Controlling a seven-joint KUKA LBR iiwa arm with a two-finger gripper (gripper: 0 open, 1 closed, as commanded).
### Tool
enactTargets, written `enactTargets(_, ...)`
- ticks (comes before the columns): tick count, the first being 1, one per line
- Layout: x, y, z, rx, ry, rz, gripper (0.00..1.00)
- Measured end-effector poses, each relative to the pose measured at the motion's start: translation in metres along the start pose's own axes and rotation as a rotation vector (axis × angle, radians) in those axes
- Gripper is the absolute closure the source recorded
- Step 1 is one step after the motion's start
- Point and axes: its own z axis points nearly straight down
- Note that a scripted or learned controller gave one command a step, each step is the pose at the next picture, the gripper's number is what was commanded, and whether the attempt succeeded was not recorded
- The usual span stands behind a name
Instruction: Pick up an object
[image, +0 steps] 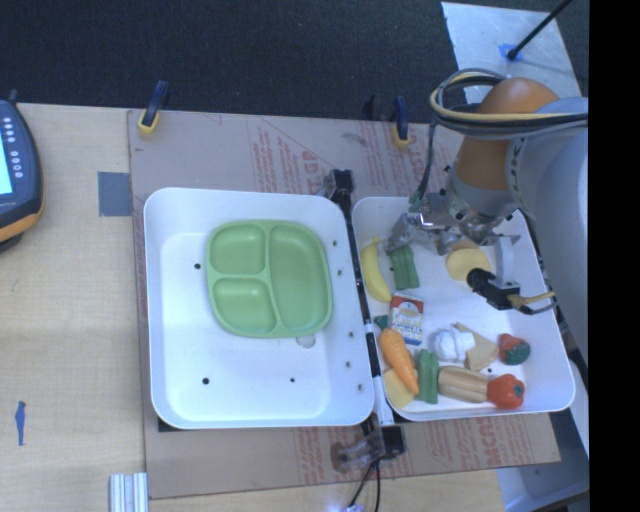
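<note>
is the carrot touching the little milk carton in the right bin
Touching. The camera view shows the carrot's upper end butting against the milk carton's lower left corner, with no white bin floor visible between them.

plate in left bin (centred)
</note>
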Motion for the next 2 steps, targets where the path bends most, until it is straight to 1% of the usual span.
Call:
enactTargets(1, 0.083, -0.014, -0.107, -0.006, 0.003, -0.007, 0.00)
enactTargets(2, 0.014, -0.011, 0.006, 0.009, -0.002, 0.004, 0.00)
